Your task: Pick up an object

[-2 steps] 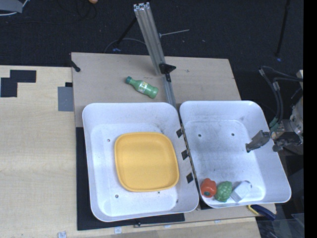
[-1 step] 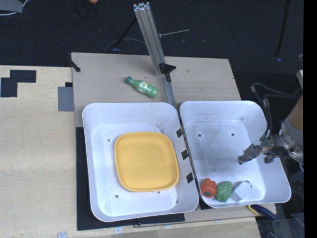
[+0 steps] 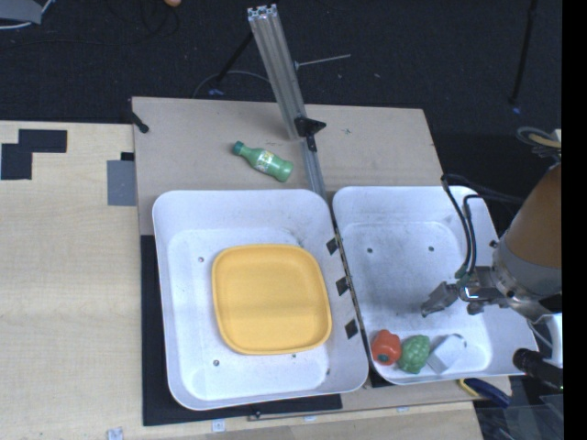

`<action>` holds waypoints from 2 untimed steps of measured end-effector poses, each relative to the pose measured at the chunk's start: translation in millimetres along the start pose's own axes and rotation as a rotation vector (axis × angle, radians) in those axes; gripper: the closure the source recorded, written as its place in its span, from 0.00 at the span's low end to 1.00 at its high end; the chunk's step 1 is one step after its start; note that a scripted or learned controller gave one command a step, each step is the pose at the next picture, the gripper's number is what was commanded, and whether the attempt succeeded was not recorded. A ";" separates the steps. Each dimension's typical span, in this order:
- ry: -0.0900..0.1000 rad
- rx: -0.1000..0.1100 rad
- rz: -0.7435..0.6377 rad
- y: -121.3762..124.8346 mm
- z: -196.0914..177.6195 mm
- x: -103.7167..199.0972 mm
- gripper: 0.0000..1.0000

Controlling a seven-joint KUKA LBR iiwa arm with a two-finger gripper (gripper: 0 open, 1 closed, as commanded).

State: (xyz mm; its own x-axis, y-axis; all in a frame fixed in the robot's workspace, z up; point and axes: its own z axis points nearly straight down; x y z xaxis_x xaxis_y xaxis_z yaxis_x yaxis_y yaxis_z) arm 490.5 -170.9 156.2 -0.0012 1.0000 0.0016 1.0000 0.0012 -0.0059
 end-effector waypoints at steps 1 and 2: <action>-0.001 -0.002 0.000 0.2 42.3 2.3 0.00; -0.002 -0.005 0.004 0.7 30.6 0.6 1.00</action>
